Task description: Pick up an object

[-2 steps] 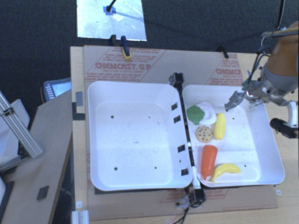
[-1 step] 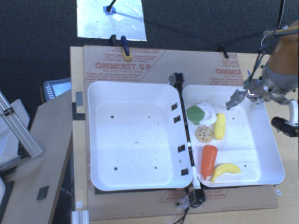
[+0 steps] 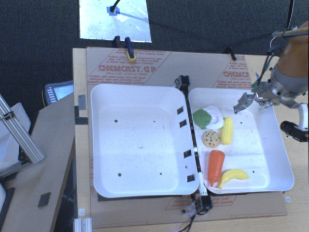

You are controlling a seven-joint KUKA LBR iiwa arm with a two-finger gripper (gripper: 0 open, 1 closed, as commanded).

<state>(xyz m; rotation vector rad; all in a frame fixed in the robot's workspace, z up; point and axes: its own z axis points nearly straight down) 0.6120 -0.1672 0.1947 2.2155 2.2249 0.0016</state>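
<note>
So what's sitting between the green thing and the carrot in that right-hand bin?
In the camera view, a round speckled cookie lies between the green toy and the orange carrot, with the yellow corn cob just to its right.

Two white bins; one carrot, one banana, one corn cob, one cookie, one green leaf.

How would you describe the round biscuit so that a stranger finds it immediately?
Look in the right white bin, along its left side. Below the green leafy piece and beside the corn cob lies the cookie: the one flat, round, tan, dark-speckled item.
</note>
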